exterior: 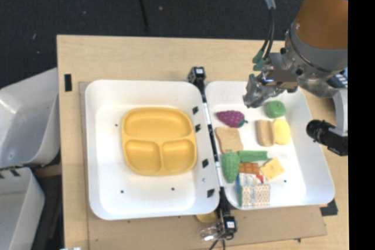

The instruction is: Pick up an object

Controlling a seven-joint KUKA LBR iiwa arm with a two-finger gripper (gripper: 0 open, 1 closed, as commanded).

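- The claw [256, 96] hangs over the top of the right bin [313, 184], near the bunch of purple grapes [230, 119] and a green ball [274, 108]. I cannot tell how far open it is.
- There are two white bins on the table [73, 58]. The left bin [102, 184] has one yellow tray [158, 140] with lots of free room around it.
- The right bin is crowded: a slice of bread [228, 139], a tan roll [265, 133], a yellow lemon [282, 131], a cheese wedge [273, 170] and small boxes [254, 190], packed close.
- The arm is cut off at the top.

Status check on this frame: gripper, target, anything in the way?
Gripper above right bin, nothing seen held. Nearest: green piece, purple grapes. Toys crowded together.
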